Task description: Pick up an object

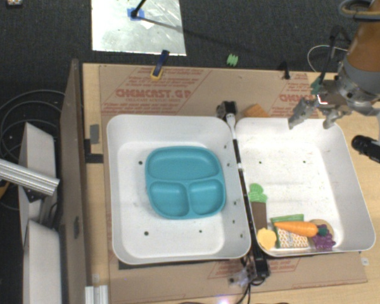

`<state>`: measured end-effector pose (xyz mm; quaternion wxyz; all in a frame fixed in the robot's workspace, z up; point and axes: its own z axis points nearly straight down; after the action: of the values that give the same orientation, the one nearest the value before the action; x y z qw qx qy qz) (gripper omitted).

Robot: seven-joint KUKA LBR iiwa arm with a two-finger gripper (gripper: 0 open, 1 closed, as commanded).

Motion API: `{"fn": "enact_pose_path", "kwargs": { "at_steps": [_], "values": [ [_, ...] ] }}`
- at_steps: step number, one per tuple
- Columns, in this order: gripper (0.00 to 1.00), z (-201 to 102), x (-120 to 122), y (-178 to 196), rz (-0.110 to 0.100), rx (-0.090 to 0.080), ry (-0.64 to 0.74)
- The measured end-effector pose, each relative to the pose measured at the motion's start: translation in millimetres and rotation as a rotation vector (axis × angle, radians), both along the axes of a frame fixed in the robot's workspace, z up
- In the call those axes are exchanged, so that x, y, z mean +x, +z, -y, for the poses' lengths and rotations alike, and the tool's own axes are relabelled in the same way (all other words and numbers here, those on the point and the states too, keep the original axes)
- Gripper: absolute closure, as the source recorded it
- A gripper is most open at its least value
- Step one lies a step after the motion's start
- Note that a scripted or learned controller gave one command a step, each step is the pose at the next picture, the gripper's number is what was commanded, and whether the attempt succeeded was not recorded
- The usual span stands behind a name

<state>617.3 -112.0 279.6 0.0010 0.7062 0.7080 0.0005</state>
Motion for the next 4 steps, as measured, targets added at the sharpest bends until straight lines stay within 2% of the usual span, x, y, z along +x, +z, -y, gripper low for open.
{"fn": "enact_pose_path", "kwargs": {
  "at_steps": [1,2,3,4],
  "values": [
    [0.0,-44,25,-82,0.0,0.001,0.004],
    [0.0,-23,20,-166,-0.005,0.0,-0.002],
    [0.0,-23,44,-196,0.001,0.001,0.003],
    [0.0,20,-63,-196,-0.01,0.001,-0.009]
  ]
}}
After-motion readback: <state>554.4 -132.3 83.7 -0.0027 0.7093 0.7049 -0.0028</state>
